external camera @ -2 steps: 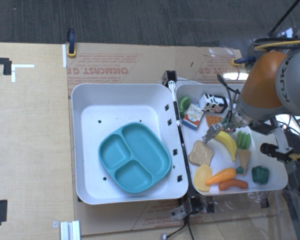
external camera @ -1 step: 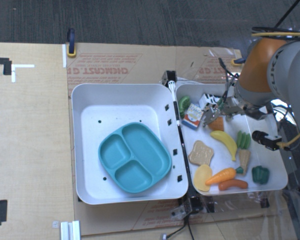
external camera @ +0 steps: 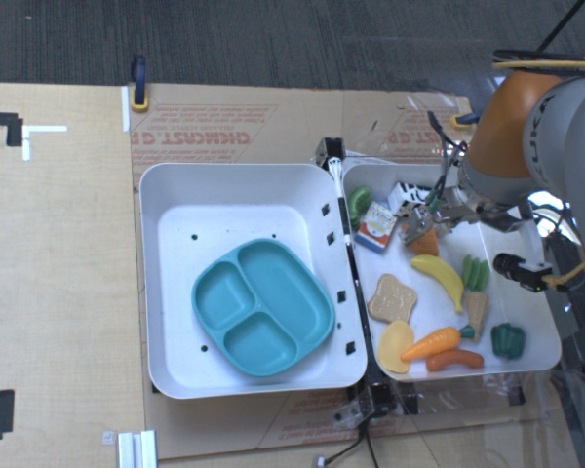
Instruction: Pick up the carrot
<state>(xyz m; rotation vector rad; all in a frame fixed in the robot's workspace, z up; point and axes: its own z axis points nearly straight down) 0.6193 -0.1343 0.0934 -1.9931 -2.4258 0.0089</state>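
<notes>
The carrot, orange with a small green top at its right end, lies near the front edge of the right bin. It rests between a yellow flat piece and a red sausage. My gripper hangs over the back half of that bin, well behind the carrot and apart from it. Directly below the gripper sits a small orange piece. Nothing shows between the gripper and the carrot except a banana.
The right bin also holds a bread slice, green pods, a beige wedge, a green pepper, a small carton and a green item. A teal divided plate lies in the left bin.
</notes>
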